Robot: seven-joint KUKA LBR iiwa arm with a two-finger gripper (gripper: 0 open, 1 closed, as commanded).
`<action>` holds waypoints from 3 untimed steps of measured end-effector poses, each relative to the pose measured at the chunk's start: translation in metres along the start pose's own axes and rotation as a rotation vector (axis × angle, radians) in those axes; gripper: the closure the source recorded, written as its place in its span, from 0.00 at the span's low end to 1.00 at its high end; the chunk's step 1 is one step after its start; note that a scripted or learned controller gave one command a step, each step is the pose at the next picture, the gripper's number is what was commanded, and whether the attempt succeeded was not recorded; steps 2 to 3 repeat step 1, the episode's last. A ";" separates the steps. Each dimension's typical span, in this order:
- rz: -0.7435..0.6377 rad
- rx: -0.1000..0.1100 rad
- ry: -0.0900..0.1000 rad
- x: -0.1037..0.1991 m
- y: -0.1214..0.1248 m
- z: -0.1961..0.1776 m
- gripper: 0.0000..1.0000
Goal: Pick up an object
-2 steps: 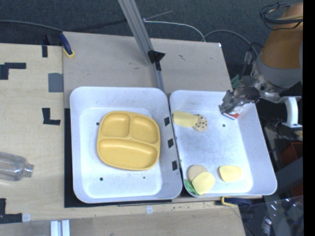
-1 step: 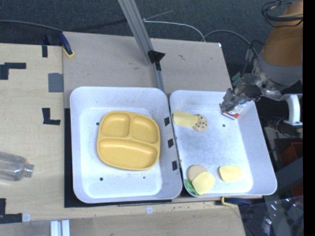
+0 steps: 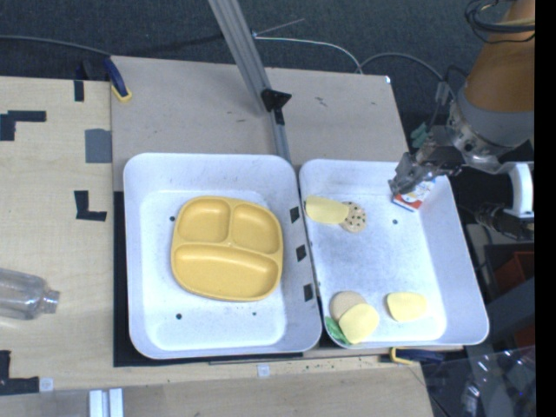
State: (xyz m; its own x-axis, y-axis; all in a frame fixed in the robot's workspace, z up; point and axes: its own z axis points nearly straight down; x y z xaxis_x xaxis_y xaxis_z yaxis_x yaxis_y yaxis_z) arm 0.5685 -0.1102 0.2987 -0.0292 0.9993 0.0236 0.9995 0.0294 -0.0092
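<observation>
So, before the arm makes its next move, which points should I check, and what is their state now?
1. Claw over the right bin: ok, at its upper right edge.
2. Item under the claw: ok, a small red and white thing.
3. Item held: cannot tell.
4. Other right-bin items apart from the claw: ok, the yellow piece, cookie, three pieces near the front.
5. Yellow tray in the left bin: ok.

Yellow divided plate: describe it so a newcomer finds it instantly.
Of the two white bins, take the left bin. The yellow divided plate lies in its middle, three compartments moulded in. It is far larger than the small yellow pieces in the right bin.
</observation>
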 end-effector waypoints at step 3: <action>-0.003 0.001 0.002 0.002 0.000 -0.009 1.00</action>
